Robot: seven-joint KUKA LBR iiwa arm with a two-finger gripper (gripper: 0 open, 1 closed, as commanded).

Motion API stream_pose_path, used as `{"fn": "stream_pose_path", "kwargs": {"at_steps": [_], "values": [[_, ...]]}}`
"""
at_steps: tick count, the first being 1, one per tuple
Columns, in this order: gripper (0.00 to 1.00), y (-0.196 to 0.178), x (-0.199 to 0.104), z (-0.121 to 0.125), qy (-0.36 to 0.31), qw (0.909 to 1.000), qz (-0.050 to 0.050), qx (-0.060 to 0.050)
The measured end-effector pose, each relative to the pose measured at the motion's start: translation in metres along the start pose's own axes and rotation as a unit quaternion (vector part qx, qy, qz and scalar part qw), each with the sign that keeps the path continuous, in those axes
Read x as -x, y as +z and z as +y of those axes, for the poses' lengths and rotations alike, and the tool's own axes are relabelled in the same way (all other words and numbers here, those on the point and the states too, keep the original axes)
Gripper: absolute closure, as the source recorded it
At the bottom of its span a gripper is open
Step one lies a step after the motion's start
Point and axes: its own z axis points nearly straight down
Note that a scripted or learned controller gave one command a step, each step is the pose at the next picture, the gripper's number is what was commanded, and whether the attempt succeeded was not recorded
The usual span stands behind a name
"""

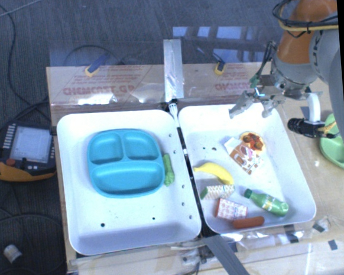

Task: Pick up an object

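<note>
My gripper hangs open over the far edge of the right bin, with nothing between its fingers. In that bin lie a red and white snack packet, a yellow banana, a green bottle, a red sausage, a small checked packet and a pale patterned piece. The snack packet is the nearest of these, a little in front of the gripper and apart from it.
The left bin holds a blue divided plate with a green pod against its right side. A green object lies on the bench right of the bins. A handheld controller rests on the floor at left.
</note>
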Motion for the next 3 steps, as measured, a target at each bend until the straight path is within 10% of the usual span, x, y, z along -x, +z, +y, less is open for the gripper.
{"fn": "stream_pose_path", "kwargs": {"at_steps": [1, 2, 3], "values": [[0.00, 0.099, 0.045, -0.007, -0.001, 1.0000, 0.002, 0.004], [0.00, 0.107, -0.024, -0.031, -0.032, 0.9995, -0.002, 0.005], [1.00, 0.097, -0.024, -0.030, -0.032, 0.9995, -0.001, 0.005]]}}
